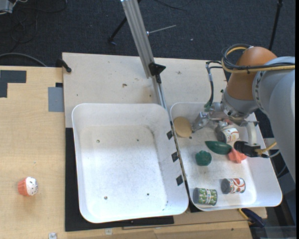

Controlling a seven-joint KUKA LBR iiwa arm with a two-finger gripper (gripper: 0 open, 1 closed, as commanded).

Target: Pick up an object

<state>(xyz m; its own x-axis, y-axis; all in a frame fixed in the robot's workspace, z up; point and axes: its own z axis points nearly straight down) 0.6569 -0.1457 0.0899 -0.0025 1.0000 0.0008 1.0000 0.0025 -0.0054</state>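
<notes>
The right bin (269, 193) holds several objects. A tan round piece (182, 127) lies at its left wall. A green ball-like item (203, 158) and a dark green leaf-shaped item (218, 147) sit mid-bin, with a red-orange piece (236, 156) beside them. Near the front lie a red-labelled can (232, 185) and a green-labelled can (205, 196). My gripper (213, 123) is low over the bin's back part, just right of the tan piece, and a small white and red can (230, 134) lies right against it. Nothing is visibly held.
The left bin (89, 118) sits alongside, sharing a divider with black clips (174, 156). A slanted aluminium post (139, 34) rises behind the bins. A small orange and white object (28, 186) rests on the wooden table far left.
</notes>
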